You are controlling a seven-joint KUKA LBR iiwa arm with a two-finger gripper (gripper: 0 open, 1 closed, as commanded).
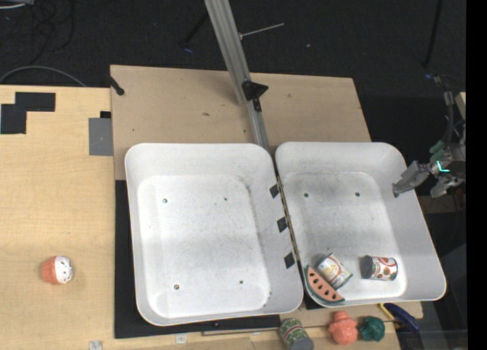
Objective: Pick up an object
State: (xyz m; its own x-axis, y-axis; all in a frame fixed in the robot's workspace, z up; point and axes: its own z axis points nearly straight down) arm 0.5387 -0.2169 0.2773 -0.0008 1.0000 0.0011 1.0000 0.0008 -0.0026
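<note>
Near the front edge of the right bin point(358, 166) lie three objects: a small upright can with a pale label point(332, 270), a tipped can with a red and white label point(379, 268), and a watermelon slice point(325, 287) against the front left corner. My gripper point(421, 179) hangs at the bin's right rim, far behind the objects, with nothing between its fingers that I can see. The arm itself is mostly cut off at the right edge.
The left bin point(202, 230) sits beside the right one. In front of the bins lie a dark green can point(293, 333), an orange-red toy point(343, 329) and a green toy point(372, 329). An orange ball point(56, 270) rests on the wooden table at left. A metal rail point(232, 44) slants behind.
</note>
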